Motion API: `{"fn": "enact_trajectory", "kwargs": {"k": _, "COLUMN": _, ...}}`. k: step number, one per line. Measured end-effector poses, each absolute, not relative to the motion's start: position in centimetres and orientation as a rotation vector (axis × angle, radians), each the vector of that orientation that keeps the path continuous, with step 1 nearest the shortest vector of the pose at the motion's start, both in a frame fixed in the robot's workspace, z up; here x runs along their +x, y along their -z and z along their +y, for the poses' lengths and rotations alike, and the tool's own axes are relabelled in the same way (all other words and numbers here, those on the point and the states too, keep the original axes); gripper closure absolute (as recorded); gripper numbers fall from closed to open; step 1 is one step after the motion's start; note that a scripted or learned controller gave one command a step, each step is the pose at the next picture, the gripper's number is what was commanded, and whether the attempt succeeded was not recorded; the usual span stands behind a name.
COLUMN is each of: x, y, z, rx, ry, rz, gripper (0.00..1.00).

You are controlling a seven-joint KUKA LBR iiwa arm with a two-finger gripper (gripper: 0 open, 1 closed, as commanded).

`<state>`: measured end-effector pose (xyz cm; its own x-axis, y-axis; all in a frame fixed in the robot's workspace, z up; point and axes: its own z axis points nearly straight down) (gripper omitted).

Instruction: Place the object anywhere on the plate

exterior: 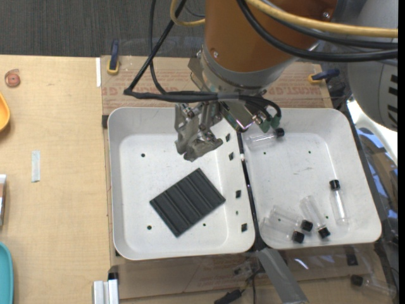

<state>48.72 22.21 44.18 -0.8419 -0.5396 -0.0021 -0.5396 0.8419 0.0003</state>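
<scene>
A dark ribbed plate (187,201) lies flat, turned at an angle, in the left bin (126,170). My gripper (199,143) hangs over the back of that bin, just above and behind the plate's far corner. Several clear tubes with black caps lie in the right bin (354,170): one (338,201) at the right and others (304,217) near the front wall. Another clear tube (261,139) lies at the back left of the right bin, close to the gripper's right side. I see nothing clearly held in the gripper.
The arm's orange band (259,18) and its cables (171,94) hang over the back of both bins. The divider between the bins (247,182) runs just right of the plate. A wooden table (50,170) lies to the left.
</scene>
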Motion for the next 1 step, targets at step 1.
{"fn": "enact_trajectory", "kwargs": {"k": 1, "x": 49.44, "y": -44.18, "z": 22.89, "rx": -1.246, "ry": -0.002, "rz": 2.88, "gripper": 1.0}}
